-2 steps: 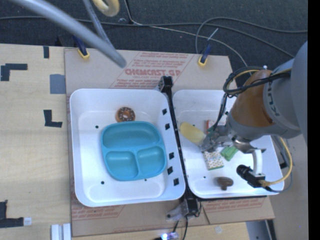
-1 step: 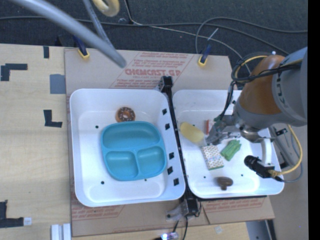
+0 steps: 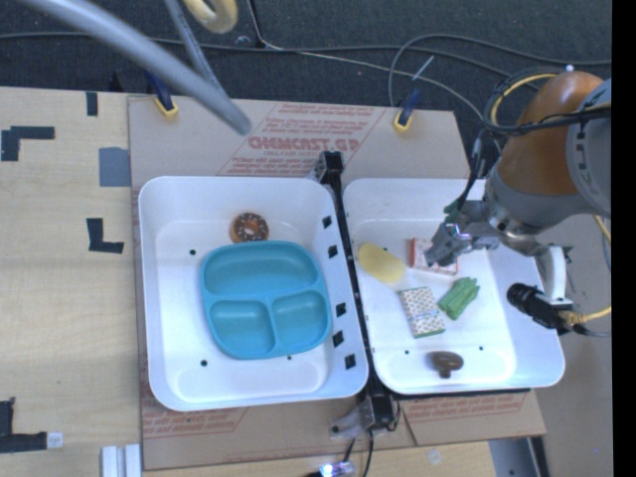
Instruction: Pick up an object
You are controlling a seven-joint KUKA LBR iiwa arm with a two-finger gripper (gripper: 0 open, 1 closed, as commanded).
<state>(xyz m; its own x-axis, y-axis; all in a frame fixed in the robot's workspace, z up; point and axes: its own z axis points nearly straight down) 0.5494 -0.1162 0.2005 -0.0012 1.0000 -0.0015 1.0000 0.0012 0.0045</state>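
In the right bin (image 3: 497,371) lie a pale yellow lemon-like piece (image 3: 381,261), a speckled white packet (image 3: 421,311), a green toy (image 3: 458,297), a small brown piece (image 3: 445,363) and a red-and-white box (image 3: 440,255). My gripper (image 3: 444,246) hangs directly over the red-and-white box, at the bin's upper middle, and hides part of it. The arm's grey wrist and orange band (image 3: 547,132) stand to the right of it. From this angle I cannot make out how the fingers stand or whether they touch the box.
The left bin (image 3: 164,266) holds a blue divided plate (image 3: 265,297) and a small chocolate donut (image 3: 248,228). A black divider (image 3: 343,276) runs between the bins. Cables loop behind the right bin, and a black cylinder (image 3: 532,306) sticks out at the arm's side.
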